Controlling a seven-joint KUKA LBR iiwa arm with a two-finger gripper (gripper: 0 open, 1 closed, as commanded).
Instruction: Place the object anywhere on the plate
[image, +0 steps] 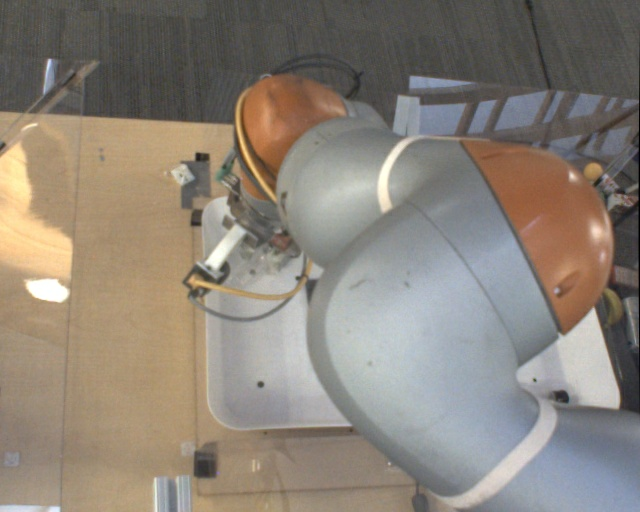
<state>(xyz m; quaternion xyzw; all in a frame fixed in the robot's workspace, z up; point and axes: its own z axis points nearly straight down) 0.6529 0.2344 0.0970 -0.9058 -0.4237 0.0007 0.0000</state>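
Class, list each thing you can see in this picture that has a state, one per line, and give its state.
Arm: reaching in over the bin, covering much of it.
Gripper: low over the bin's far end; open or shut, cannot tell.
Bin: flat on the bench, upright.
Cable: hanging slack in a loop.

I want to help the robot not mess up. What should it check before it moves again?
1. Is the plate in sight? Cannot tell; the grey arm covers most of the white bin.
2. Is the object in sight? Cannot tell; none stands out.
3. Is the claw over the bin? Ok; it sits above the bin's upper end.
4. Is the claw holding something? Cannot tell; the wrist hides it.
5. Is the yellow cable out of the way? Not ok; it loops low over the bin.
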